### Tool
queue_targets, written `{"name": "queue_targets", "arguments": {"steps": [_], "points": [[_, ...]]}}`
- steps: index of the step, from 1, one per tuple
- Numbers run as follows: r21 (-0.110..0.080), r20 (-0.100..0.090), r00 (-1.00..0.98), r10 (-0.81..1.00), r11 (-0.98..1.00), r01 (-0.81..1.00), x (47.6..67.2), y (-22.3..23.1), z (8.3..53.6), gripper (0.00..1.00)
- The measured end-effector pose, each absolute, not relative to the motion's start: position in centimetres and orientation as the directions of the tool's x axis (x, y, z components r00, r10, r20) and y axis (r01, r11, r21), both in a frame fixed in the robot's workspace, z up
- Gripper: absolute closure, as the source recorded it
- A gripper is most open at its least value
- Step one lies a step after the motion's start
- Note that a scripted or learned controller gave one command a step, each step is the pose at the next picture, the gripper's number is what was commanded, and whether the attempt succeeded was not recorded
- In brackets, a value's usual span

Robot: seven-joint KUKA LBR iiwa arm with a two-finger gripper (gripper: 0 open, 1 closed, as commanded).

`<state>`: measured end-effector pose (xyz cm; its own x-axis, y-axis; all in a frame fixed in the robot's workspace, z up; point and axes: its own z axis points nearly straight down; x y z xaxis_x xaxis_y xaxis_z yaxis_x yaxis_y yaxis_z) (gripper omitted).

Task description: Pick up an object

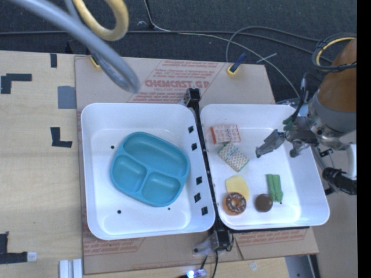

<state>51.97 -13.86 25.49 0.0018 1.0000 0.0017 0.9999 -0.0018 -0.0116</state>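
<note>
The gripper (282, 143) hovers over the right bin (307, 181), fingers spread and holding nothing. Below lie a green block (274, 187), donut (235, 203) and brown ball (264, 202); the arm is cropped at the right.

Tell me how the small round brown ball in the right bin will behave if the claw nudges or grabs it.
The small round brown ball looks smooth and spherical, so it will probably roll when nudged. It sits close to the green block and the white bin's wall, which may stop it. It likely slips from a two-finger pinch unless the claw is centred.
</note>
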Motion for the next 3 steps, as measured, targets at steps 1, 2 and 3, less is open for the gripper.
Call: {"name": "queue_targets", "arguments": {"steps": [1,2,3], "points": [[-0.002,0.000,-0.001,1.000,0.001,1.000,52.2,-13.8,26.0,0.00],[-0.006,0.000,-0.001,1.000,0.001,1.000,53.0,-13.4,20.8,0.00],[-0.006,0.000,0.000,1.000,0.000,1.000,53.3,-13.8,16.2,0.00]]}}
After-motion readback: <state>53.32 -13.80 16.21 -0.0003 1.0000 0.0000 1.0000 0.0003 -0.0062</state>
